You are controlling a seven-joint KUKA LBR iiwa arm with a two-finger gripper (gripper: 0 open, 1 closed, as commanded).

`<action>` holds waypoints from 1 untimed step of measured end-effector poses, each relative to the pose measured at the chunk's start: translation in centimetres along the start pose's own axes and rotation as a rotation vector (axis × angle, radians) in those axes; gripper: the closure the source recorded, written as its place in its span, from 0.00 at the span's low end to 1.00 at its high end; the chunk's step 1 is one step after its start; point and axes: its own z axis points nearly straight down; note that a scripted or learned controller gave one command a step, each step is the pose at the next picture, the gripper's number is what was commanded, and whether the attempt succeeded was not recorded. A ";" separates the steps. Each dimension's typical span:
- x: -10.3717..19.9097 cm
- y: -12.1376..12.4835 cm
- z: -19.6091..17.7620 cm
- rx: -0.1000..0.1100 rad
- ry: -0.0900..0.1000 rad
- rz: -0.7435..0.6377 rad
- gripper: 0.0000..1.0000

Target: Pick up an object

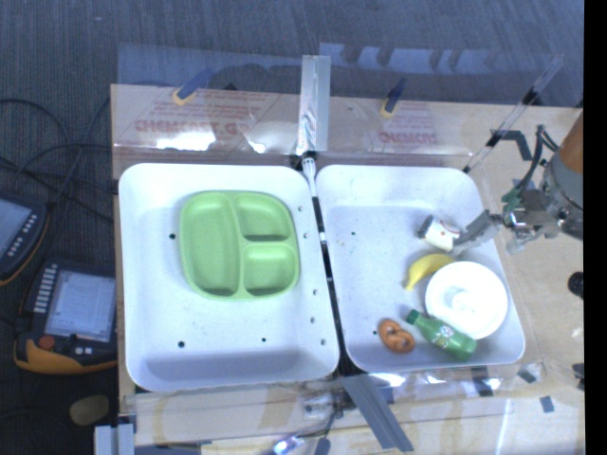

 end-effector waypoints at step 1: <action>0.2 6.5 8.3 0.000 0.000 -0.156 0.00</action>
